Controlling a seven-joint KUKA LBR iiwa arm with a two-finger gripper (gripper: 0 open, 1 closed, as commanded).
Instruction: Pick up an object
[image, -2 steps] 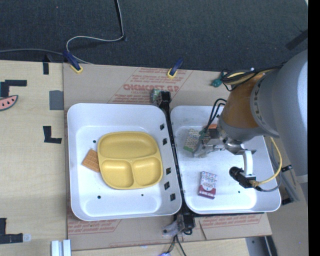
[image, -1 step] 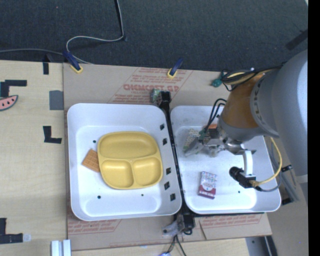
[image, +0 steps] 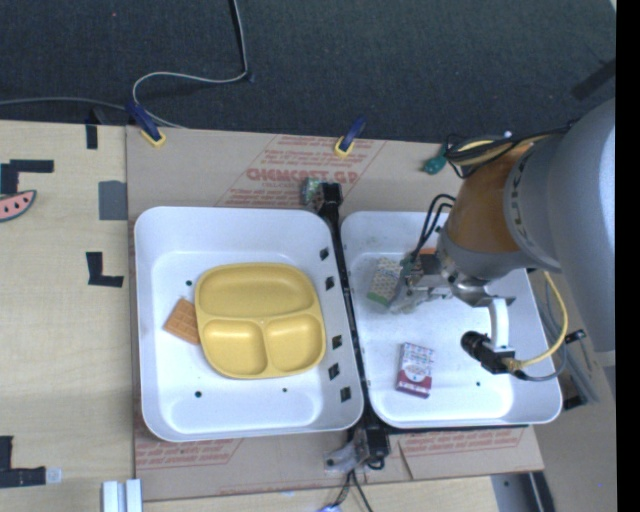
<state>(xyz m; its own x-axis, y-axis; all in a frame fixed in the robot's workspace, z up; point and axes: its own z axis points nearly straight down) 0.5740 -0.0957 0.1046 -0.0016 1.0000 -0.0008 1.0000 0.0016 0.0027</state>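
The arm (image: 520, 215) reaches into the right bin (image: 520, 405), and its gripper (image: 408, 288) is low in the upper left part of this bin. Just beside the gripper, toward the divider between the bins, lies a small clear packet with green print (image: 383, 282). I cannot tell if the packet is held. A small red and white box (image: 415, 370) lies flat in the same bin, nearer to the front wall, apart from the gripper. In the left bin (image: 165, 400) rests a yellow divided plate (image: 260, 318), and a brown cracker-like piece (image: 182, 321) is partly under its left edge.
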